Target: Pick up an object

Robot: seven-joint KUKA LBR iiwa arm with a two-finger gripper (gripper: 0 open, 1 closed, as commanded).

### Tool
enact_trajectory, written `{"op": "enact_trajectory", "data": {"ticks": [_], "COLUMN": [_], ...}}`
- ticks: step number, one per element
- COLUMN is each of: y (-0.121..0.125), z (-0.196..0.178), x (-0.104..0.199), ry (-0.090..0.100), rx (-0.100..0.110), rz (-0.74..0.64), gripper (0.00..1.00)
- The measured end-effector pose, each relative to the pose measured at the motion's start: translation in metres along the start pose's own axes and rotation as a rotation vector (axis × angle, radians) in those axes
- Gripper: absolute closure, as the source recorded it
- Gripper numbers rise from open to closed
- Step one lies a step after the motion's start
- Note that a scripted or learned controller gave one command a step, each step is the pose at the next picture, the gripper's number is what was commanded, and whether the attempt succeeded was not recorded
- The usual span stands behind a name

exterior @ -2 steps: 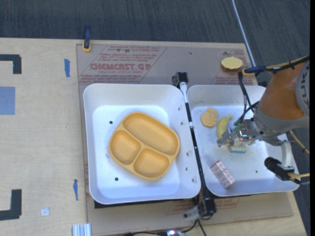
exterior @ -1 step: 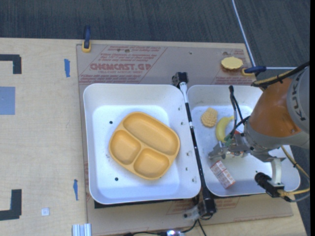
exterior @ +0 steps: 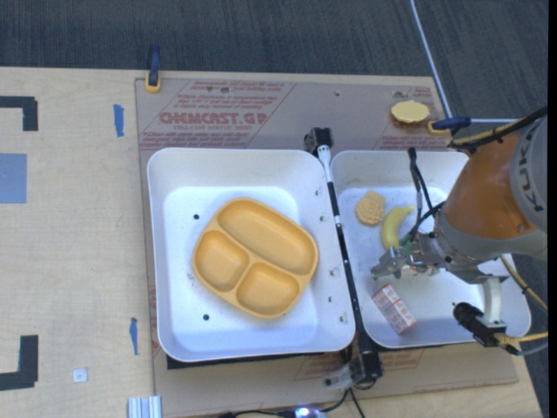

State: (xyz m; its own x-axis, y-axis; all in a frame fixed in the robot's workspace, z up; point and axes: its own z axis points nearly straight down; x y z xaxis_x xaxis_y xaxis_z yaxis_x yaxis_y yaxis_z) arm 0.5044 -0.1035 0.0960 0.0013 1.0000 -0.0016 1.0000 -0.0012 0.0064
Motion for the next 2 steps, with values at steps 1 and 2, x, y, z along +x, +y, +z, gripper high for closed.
{"op": "enact_trajectory", "data": {"ticks": [1,2], "y": [-0.024,-0.012], "z": [-0.089,-0.109], "x": [0.063,0.153], "ry": [0.002,0.003], "rx": [0.004,0.004], "rz": [-0.003,-0.003], "gripper": [1.0,1.0]}}
